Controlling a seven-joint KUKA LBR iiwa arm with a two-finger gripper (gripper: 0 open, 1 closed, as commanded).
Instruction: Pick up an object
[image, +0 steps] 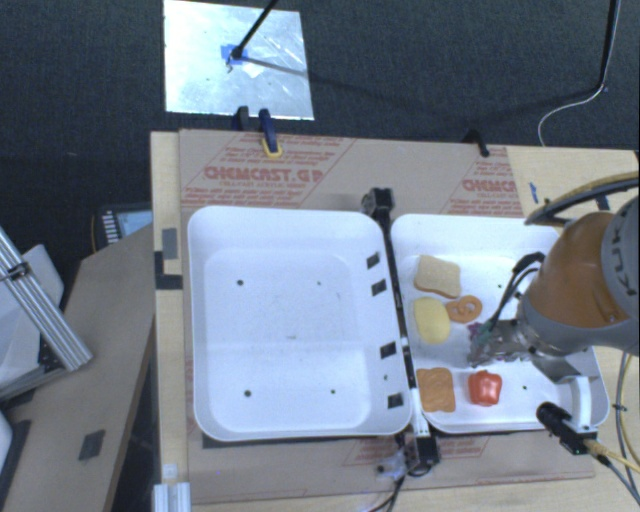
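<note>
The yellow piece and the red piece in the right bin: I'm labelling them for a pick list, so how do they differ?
The yellow piece is pale and larger; the red piece is bright red and smaller. The yellow piece lies mid-bin near the divider, left of the gripper; the red piece lies nearer the front edge, just below the gripper. Both are rounded and rest on the floor of the right bin, ungrasped.

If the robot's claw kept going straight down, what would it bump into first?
Probably the white floor of the right bin, between the yellow object and red object; gripper depth is unclear.
</note>
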